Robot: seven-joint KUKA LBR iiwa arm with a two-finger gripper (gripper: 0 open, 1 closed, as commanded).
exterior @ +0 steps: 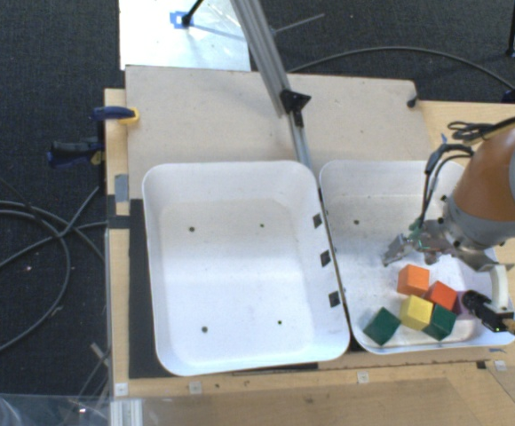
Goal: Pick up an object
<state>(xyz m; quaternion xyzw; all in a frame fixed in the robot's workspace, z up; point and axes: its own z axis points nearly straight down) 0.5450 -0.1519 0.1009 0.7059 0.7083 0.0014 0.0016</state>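
we judge the pick as not yet done: nothing is lifted, and every block we can see lies on the floor of the right bin (364, 202). the arm (497, 180) reaches in from the right and hangs over that bin, with the pincer (410, 248) low above the bin floor, just up and to the left of the cluster of blocks. we cannot tell how the pincer stands, whether wide or narrow; the metal parts at its tip are small and blurred from this slant, and we see no block caught in it.

the blocks sit together in the near right corner of the right bin. an orange block (413, 280) is the closest to the pincer, just beside it. next to that lies a red-orange block (443, 295), then a yellow block (416, 311) in the middle, a green block (439, 323) touching the yellow one on its right, and a dark green block (382, 326) a little apart to the left, near the bin's front rim. a small dark thing lies at the right edge of the cluster; we cannot tell what it is.

the left bin (164, 185) on the desk (240, 105) bears no blocks that we can see.

what is left, as we judge it, is all of the task: settle over one block, most likely the orange one, close on it and raise it clear of the bin
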